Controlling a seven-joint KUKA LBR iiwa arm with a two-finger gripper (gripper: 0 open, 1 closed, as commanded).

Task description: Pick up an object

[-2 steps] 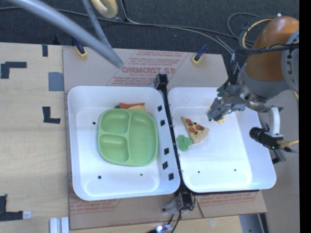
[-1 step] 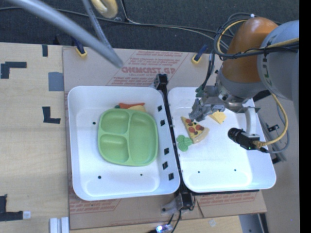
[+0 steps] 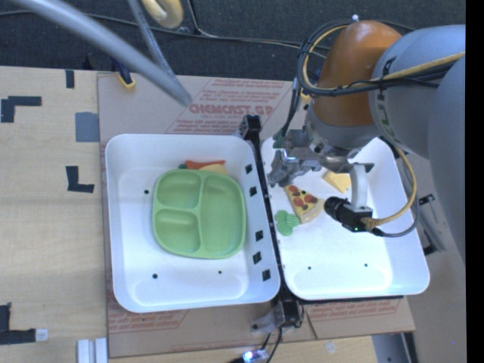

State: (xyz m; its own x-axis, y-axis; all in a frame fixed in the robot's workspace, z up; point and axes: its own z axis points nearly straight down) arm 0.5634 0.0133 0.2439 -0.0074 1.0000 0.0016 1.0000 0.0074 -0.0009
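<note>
My gripper [image 3: 281,169] hangs over the upper left part of the right bin [image 3: 355,278], below the grey arm and its orange band. A toy pizza slice [image 3: 302,202] lies just below and right of the fingertips, apart from them. A small green toy [image 3: 286,222] rests beside the pizza slice near the bin's left wall. A yellow wedge [image 3: 338,181] lies further right, partly under the wrist. Nothing shows between the fingers, which stand slightly apart.
The left bin [image 3: 128,278] holds a green divided plate [image 3: 200,212], with an orange and yellow piece [image 3: 206,165] peeking out behind it. Black clips [image 3: 250,127] line the divider between the bins. A black cable end [image 3: 346,214] hangs by the pizza slice.
</note>
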